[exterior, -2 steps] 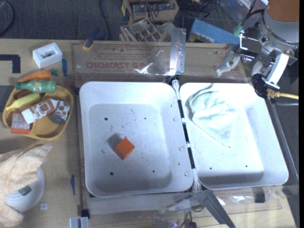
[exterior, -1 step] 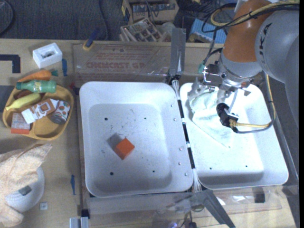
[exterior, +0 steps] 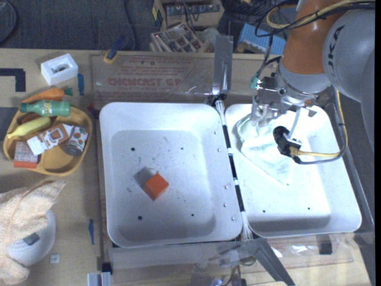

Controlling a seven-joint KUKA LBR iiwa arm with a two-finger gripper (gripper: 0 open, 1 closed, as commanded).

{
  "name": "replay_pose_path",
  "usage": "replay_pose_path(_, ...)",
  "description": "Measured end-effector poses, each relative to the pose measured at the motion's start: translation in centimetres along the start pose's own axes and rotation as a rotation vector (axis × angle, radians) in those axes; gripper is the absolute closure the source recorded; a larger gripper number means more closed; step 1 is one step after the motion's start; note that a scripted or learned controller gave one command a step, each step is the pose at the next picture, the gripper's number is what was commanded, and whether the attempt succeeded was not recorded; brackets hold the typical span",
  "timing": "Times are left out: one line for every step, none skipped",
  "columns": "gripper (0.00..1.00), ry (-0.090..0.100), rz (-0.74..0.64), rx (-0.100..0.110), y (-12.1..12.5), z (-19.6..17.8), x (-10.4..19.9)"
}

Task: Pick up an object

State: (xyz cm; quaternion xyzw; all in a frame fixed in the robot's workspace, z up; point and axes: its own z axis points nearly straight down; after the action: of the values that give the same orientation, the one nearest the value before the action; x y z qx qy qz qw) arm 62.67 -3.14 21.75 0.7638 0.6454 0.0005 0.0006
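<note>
While the claw [exterior: 262, 119] hangs apart, a grey piece [exterior: 143, 176] touches the orange block [exterior: 157, 186].

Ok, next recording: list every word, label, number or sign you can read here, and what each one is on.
Clear panel behind the left bin: reddish lettering, too blurred to read for certain.
Packets in the wooden bowl at far left: printed labels, too small to read.
White box: dark patch on top, no legible text.
Orange cube in the left bin: no markings seen.
Nothing else legible.
</note>
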Motion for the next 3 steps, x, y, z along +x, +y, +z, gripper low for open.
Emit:
replay_pose_path(0.00, 0.000, 0.000, 0.000, 0.0, 0.0, 0.0)
replay_pose_path(0.00, 0.001, -0.107, 0.004, -6.0, 3.3, -2.4)
replay_pose_path(0.00, -0.001, -0.016, 0.000, -2.8, 0.9, -9.3)
